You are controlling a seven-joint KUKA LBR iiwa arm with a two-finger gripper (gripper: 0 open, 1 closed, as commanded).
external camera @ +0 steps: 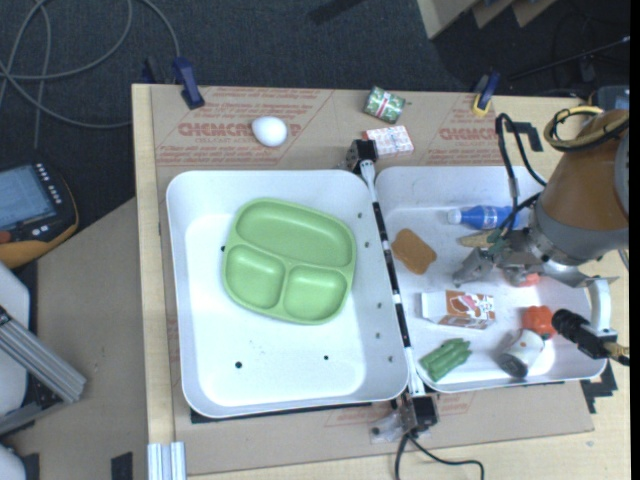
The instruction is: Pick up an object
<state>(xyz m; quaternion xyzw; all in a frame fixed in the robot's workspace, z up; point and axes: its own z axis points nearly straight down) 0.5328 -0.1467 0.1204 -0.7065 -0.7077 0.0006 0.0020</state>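
Observation:
My gripper [482,258] hangs low over the middle of the right bin [440,190], reaching in from the right. It is open with nothing between its fingers. A blue bottle [478,215] lies just behind it. A brown flat piece [413,251] lies to its left. In front of it rests a white packet with a brown and red print [458,308]. A green pod-shaped toy [443,358] lies at the bin's front. An orange-red item [537,318] and a grey and white cylinder [520,353] sit at the front right.
The left bin [200,298] holds a green divided plate [290,261]. On the cardboard behind the bins lie a white egg [268,130], a green can [385,104] and a small pink box [388,141]. The arm's cables [515,168] loop over the right bin's back.

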